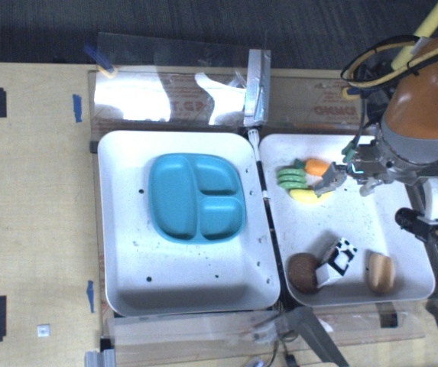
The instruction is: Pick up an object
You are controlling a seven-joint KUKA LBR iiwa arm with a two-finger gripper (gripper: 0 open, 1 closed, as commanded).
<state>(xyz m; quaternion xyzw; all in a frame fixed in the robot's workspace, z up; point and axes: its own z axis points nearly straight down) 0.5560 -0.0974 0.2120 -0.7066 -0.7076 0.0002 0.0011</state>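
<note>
Toys sit loose in the right-hand shallow white plastic bin, and any of them could serve as the thing to pick: a small cluster of green, orange and yellow plastic food pieces near the bin's far left corner, a round brown ball against the near wall, a black-and-white checked block just beside it, and a tan oval piece like a bread roll further right. The tool on the grey arm with the orange band reaches in from the right and hangs low beside the food cluster, its tip touching or nearly touching the orange and yellow pieces. Whether it is apart or together I cannot tell, and nothing is visibly clamped in it. By my reading, the cluster is the target, chosen because it lies nearest the arm's line of reach. The left-hand white bin carries a blue divided plastic plate, lying flat in its middle, well apart from the arm
</note>
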